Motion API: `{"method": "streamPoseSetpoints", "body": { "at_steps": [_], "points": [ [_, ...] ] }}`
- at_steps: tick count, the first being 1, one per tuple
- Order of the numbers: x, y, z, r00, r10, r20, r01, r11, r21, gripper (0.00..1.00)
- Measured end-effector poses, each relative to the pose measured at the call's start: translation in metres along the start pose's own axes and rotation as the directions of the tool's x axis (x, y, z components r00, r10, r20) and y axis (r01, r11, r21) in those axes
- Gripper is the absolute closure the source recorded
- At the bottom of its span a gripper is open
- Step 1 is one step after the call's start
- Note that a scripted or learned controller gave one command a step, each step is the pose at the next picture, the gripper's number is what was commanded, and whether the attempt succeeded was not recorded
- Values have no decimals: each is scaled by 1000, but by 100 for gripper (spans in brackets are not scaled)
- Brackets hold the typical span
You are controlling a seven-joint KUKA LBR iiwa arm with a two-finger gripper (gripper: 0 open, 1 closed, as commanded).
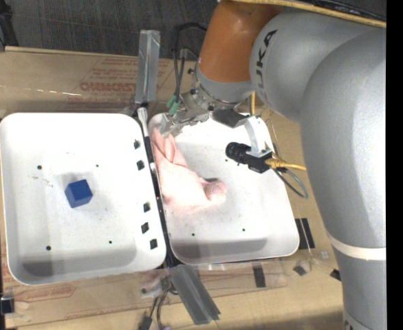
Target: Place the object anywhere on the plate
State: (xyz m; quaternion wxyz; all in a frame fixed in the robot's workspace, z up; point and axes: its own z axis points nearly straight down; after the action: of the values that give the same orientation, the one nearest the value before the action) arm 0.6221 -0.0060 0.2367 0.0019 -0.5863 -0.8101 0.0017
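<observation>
Hovering at the far left corner of the right bin (284,232), our gripper (181,115) sits just above the pink cloth (184,184), whose long axis trails toward us; the blue cube (79,192) lies well left; finger state we cannot tell.

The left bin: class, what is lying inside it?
Inside the left bin lies one small blue cube, left of centre on the white floor, standing free of the walls. A few dark specks dot the floor. Nothing covers the floor; the cube's underside is hidden.
</observation>
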Motion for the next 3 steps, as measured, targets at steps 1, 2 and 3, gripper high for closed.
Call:
{"method": "streamPoseSetpoints", "body": {
  "at_steps": [1, 2, 3],
  "points": [
    [43, 1, -5, 919, -395, 2, 395, 919, -1, 100],
    [103, 1, 2, 687, -727, 2, 727, 687, 0, 100],
    [153, 0, 4, 346, -938, 3, 938, 346, 0, 100]
  ]
}}
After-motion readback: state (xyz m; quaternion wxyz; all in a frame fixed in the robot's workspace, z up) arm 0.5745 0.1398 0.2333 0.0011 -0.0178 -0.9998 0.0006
